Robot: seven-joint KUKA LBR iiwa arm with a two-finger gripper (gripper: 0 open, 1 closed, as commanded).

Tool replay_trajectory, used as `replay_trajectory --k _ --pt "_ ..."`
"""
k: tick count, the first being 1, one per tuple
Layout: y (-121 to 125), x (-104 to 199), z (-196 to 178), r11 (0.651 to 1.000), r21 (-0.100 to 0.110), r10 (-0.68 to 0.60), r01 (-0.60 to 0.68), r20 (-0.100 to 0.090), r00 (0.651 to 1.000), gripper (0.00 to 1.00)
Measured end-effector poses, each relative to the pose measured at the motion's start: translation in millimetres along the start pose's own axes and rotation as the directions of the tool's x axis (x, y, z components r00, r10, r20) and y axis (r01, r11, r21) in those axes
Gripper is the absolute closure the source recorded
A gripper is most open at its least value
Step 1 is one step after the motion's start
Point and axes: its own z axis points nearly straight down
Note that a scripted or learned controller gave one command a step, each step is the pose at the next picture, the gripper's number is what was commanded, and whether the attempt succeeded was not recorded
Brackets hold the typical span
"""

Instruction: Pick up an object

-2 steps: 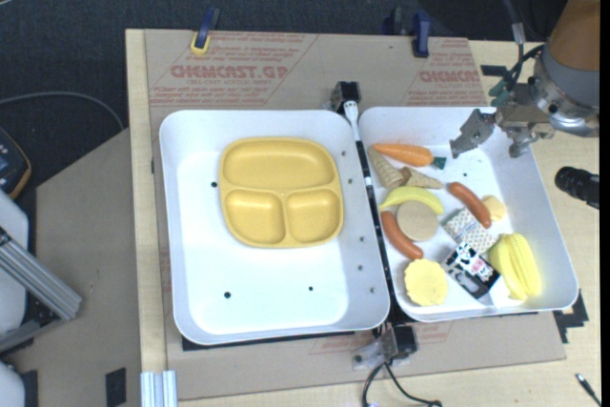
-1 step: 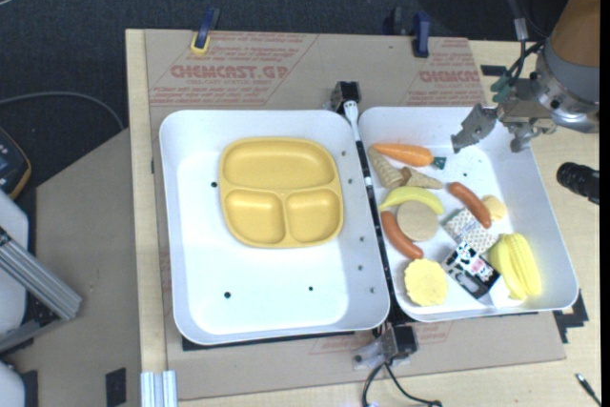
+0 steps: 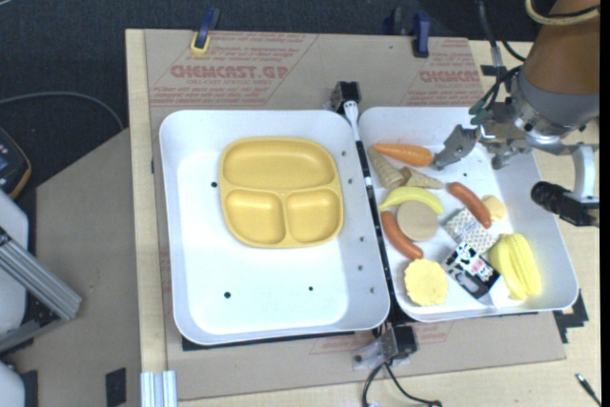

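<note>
The bench [image 3: 143,205], a brown board printed with red lettering, carried two shallow white bins side by side. The left bin [image 3: 191,300] held a yellow compartment tray [image 3: 281,189], which lay in its upper half. All other positions are given relative to this tray. The right bin [image 3: 558,286] lay just to the tray's right, beyond the shared rims. The arm [image 3: 562,52], grey with an orange band, reached in well to the right of the tray, over the right bin's upper part. Its gripper [image 3: 477,144] hung above the bin floor, fingers spread apart with nothing between them. The objects available for picking lay in the right bin, all to the right of the tray: a corn cob [image 3: 516,266] farthest right and lower; a yellow banana [image 3: 412,198] nearest; an orange carrot [image 3: 403,152] level with the tray's top edge and just left of the gripper; two red sausages, one [image 3: 400,234] beside the banana and one [image 3: 470,204] farther right; a yellow round slice [image 3: 425,282] below; and a black-and-white block [image 3: 473,268] beside it.
</note>
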Motion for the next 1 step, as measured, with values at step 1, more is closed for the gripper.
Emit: replay_trajectory --k 1 --pt "1.3 0.8 63.4 1.000 0.001 0.000 0.000 0.000 1.000 0.00"
